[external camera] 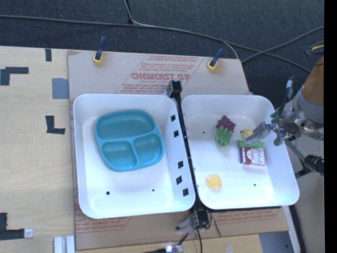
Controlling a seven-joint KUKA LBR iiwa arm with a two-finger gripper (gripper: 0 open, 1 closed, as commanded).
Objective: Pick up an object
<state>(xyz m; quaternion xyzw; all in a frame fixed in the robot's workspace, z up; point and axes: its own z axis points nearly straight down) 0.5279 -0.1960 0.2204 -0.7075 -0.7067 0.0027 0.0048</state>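
Camera view puts our end effector (256, 133) low above the red packet (253, 156); finger state we cannot tell. Next: descend and grip.

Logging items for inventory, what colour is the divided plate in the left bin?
Light blue, or teal: the divided plate shows plainly in the camera view.

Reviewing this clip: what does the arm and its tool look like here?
The arm enters from the right of the camera view: a grey rounded body with an orange band above the wrist. Its tool is a grey metal assembly with dark fittings, narrowing to slim pale fingers over the right bin. A thin grey rod or cable stands up beside the wrist. No markings are legible.
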